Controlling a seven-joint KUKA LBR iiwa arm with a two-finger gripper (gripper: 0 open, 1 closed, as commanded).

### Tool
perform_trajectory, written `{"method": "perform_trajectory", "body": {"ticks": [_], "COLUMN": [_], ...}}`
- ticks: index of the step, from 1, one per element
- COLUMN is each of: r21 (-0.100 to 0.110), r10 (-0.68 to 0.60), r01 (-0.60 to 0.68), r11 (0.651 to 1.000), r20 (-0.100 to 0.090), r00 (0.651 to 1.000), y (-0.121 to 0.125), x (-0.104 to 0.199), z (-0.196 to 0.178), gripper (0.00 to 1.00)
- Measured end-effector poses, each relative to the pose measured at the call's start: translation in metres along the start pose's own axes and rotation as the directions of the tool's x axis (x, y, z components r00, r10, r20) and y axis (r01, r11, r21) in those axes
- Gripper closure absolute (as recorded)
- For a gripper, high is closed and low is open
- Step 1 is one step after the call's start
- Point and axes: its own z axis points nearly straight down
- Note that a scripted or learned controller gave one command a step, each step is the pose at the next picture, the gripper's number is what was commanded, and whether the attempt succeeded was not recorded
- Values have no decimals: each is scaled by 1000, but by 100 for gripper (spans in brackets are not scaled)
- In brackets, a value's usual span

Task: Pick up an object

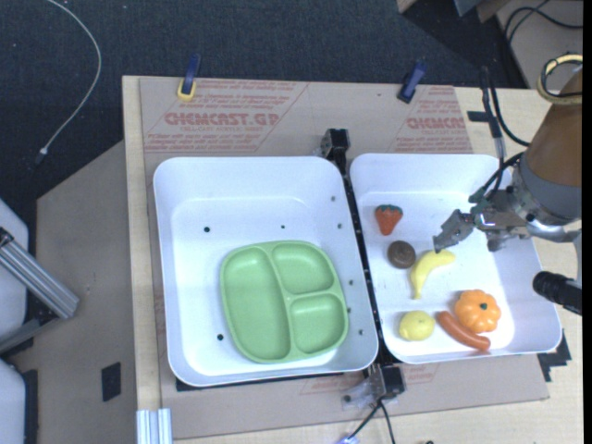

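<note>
The right bin (421, 176) holds several toy foods: a red strawberry (388, 217), a brown round piece (401, 253), a yellow banana (428, 268), a yellow lemon (416, 325), an orange pumpkin (476, 309) and a red chili (462, 331). My gripper (476, 233) hangs over the right half of this bin, just above and to the right of the banana. Its dark fingers (451, 230) stand apart, open, with nothing between them. The nearer finger's tip sits close to the banana's upper end.
The left bin (194, 192) bears a green divided plate (282, 299). A black divider (356, 239) runs between the two bins. The arm's orange band (564, 146) and grey wrist come in over the right bin's right rim.
</note>
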Motion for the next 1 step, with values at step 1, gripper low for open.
{"method": "perform_trajectory", "body": {"ticks": [1], "r21": [-13], "r10": [-3], "r01": [3], "r11": [1000], "r20": [2], "r00": [1000], "y": [3], "x": [0], "z": [-6], "gripper": [0]}}
